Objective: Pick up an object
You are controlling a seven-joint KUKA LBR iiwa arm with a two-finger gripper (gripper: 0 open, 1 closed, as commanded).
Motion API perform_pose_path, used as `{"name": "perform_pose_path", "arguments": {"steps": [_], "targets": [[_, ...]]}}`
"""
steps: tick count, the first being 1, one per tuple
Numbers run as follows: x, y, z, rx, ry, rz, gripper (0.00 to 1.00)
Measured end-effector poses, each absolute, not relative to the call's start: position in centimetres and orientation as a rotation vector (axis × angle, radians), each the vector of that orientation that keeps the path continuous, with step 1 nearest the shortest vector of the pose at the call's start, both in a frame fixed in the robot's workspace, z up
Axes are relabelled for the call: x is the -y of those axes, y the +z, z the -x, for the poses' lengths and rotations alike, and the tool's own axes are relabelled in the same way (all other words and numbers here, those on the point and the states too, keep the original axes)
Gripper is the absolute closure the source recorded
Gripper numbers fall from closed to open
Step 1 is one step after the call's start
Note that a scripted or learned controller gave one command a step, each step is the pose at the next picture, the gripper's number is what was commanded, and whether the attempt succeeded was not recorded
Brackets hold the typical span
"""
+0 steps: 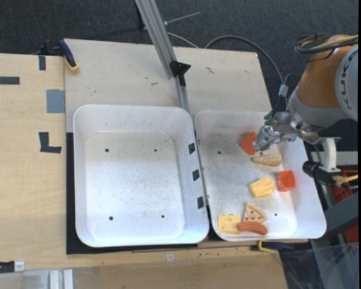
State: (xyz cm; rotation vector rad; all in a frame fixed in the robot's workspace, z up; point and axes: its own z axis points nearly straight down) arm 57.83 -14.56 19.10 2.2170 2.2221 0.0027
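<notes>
The right bin (225, 173) holds several toy foods. An orange-red piece (248, 142) lies near its upper middle, with a tan bread-like piece (267, 159) just below and right of it. My gripper (265, 141) hangs over these two, right beside the orange-red piece and above the tan one. Lower down sit a yellow block (262, 188), a red cube (285, 180), a pizza slice (253, 212), a yellow cheese piece (228, 223) and a red sausage (252, 227). I see nothing held between the fingers.
The left bin (132, 173) stands beside the right one, sharing a raised middle rim. A slanted metal pole (159, 32) crosses the bench top above the bins. A cable (240, 41) arcs toward the arm at upper right.
</notes>
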Motion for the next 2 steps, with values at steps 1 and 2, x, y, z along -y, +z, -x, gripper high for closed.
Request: {"name": "perform_pose_path", "arguments": {"steps": [1,2], "targets": [[14.5,24.1,-58.0,-2.22,0.004,-2.216,1.0],[9.0,24.8,-59.8,-2.23,0.003,-2.214,1.0]]}}
